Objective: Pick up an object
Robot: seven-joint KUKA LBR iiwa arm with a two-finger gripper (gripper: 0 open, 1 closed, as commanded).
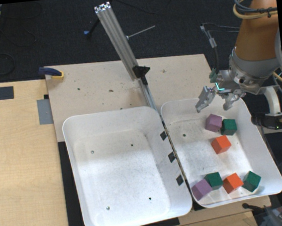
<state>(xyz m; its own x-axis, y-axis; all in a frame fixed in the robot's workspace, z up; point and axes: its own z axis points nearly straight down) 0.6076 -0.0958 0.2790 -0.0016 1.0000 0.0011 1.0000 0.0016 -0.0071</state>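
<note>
Over the far end of the right bin (269, 169) hangs the gripper (215, 100), its two fingers (204, 100) spread apart with nothing between them. Just below it lie a purple block (213, 123) and a green block (229, 126), touching each other, with an orange block (221, 144) near them. Along the near wall sit another purple block (201, 188), a green one (214, 179), an orange one (233, 182) and a third green one (251, 181). Beside it on the counter (93, 90) sits the left bin (77, 127).
</note>
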